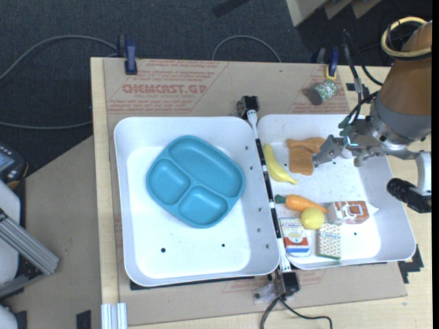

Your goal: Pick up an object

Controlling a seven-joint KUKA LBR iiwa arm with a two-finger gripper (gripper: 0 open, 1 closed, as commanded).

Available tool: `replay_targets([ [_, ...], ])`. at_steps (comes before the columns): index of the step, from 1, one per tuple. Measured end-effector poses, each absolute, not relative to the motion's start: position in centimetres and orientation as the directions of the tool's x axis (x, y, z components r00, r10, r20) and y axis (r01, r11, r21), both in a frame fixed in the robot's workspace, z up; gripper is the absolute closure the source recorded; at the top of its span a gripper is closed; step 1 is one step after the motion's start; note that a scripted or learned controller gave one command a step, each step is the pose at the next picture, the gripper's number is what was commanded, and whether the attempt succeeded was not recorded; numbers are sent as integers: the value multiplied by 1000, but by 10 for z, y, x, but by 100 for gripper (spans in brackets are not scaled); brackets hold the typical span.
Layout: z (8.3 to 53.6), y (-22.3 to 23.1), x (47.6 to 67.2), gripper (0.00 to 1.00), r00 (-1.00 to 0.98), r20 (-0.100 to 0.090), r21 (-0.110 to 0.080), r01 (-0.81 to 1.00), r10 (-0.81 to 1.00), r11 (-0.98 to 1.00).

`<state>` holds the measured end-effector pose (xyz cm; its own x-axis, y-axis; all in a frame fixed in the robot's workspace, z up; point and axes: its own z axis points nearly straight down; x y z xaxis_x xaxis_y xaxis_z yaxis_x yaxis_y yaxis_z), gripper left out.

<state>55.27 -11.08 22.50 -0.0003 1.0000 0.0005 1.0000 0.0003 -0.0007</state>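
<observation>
Nearest, small cartons (296,240) and a lemon (312,218) sit below the carrot (302,202) in the right bin (387,249), the banana (276,166) and tan bread slice (304,155) beyond it, where the gripper (341,150) hangs open, holding nothing, right of the bread.

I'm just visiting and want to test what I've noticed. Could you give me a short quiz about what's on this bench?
1. True or false: the blue divided plate lies in the same bin as the banana.
2. Which thing touches the lemon? A) the carrot B) the banana C) the blue divided plate
3. Fill in: the gripper hovers close to the tan ____.

Key: 1 false, the plate is in the left bin, the banana in the right bin. 2 A. 3 bread slice.
</observation>
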Motion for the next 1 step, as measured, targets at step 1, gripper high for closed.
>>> replay_targets([
  [1,126,-91,507,0,1,4,-13,1000,1000,-1],
])
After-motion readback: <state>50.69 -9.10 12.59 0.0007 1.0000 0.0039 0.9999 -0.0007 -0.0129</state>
